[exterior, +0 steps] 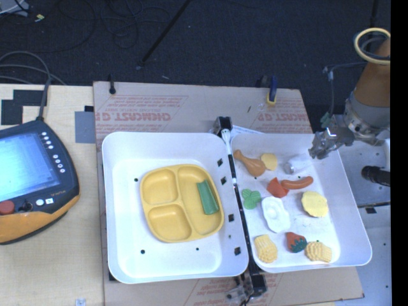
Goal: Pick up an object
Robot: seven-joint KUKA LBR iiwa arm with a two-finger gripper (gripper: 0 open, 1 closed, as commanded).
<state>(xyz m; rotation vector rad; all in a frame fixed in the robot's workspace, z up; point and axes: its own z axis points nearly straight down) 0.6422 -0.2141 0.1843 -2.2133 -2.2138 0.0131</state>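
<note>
Grey arm with orange band comes in from the right; claw [320, 146] hangs over the upper right rim of the right shallow white bin [354, 222]. Claw is small and dark against the rim here, so cannot tell how it is set; nothing visibly between it.

Toy food lies in the right bin, all left of or below the claw. Nearest: a small grey-white lump [290, 166], just down-left of the claw, too blurry to name. Beyond that a pale yellow rounded piece [269, 162] and a tan plastic drumstick [250, 164], further left. Below the claw: orange-red sausage [297, 183] touching a red wedge-like piece [276, 188]; yellow round ridged piece [314, 204]; green leafy piece [251, 198] near the divider; white fried-egg shape [275, 213]. Farthest down: yellow corn piece [266, 248], red strawberry with green top [295, 241], second yellow bumpy piece [319, 252] beside it.

Left white bin [121, 234], well left of the claw, holds a yellow three-compartment plastic tray [167, 218]; a green oblong piece [207, 197] lies in its right compartment.

Bins sit on a cardboard sheet [146, 110] on the desk. Far left, an orange-and-grey handheld pendant with screen [32, 180].
</note>
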